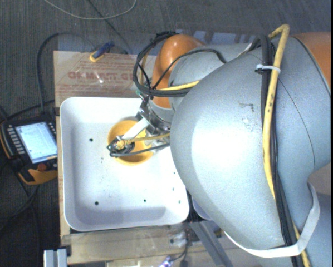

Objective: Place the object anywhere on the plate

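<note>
Grey arm [250,143] reaching in from three o'clock, covering most of the right side. Gripper [121,145] low over the yellow plate [122,131], near the centre of the left white bin [83,193]. Something small and pale at the fingertips, touching the plate's nine o'clock side; cannot tell whether gripped or released. Handheld controller [30,143] on the floor at nine o'clock

We count one white bin [83,166] in plain sight on the counter [77,77], and in it one orange plate [127,135]. One grey arm [239,149] reaches over it, ending in one gripper [119,145]. Off the counter lies one handheld control pendant [32,146]. One blue-and-yellow clamp [101,52] sits at the counter's far edge. One thin cable [88,4] loops across the floor.
</note>
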Tool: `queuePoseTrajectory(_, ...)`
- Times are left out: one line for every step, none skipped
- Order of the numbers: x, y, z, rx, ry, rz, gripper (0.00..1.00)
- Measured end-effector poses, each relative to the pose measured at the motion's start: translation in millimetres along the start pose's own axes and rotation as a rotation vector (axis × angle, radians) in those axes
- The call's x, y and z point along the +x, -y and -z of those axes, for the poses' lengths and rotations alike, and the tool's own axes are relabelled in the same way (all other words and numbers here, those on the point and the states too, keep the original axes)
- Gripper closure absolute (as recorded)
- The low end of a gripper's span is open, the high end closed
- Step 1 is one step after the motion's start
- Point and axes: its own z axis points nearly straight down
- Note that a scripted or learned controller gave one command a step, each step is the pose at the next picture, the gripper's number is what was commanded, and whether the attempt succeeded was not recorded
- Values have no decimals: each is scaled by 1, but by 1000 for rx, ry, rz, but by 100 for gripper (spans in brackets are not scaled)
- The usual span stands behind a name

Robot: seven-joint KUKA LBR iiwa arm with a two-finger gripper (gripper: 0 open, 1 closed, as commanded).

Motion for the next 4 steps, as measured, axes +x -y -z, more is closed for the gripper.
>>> queuePoseTrajectory(-32,-26,17,4,-1,-312,100)
queuePoseTrajectory(43,-49,-3,5,-2,-261,100)
queuePoseTrajectory(30,16,-53,3,-1,-325,100)
queuePoseTrajectory(73,56,97,1,-3,-237,100)
